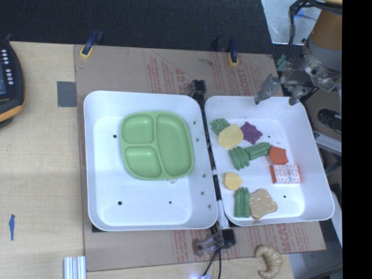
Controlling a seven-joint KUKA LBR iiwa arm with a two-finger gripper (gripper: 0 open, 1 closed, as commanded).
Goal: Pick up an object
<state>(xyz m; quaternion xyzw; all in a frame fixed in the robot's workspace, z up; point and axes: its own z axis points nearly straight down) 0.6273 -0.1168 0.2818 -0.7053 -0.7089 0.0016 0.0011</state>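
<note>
The gripper point(280, 93) hangs over the far rim of the right bin point(311, 156), its two fingers spread wide apart with nothing between them. One fingertip points down at the far left part of that rim, the other sits toward the far right part, so the opening runs roughly along the bin's far edge.

Everything that could be picked up lies nearer the camera than the gripper, inside the right bin. Closest to the gripper is the purple piece point(251, 132), just nearer the camera and slightly left of the gap between the fingers. Touching its left side is the yellow round piece point(230, 136), with a small green leafy piece point(219, 124) beside that. Further toward the camera comes the green pod point(250, 154), whose long axis runs left to right, roughly in line with the finger opening, so I judge the wrist would need turning to close across it. To the right of the pod sit the orange block point(278, 154) and the red-and-white box point(285, 174). At the near end are a small yellow piece point(232, 181), a green bundle point(242, 201) lying lengthwise away from the camera, and a tan slice point(262, 203).

The left bin point(99, 156) holds a green divided plate point(157, 145), well apart from the gripper
</note>
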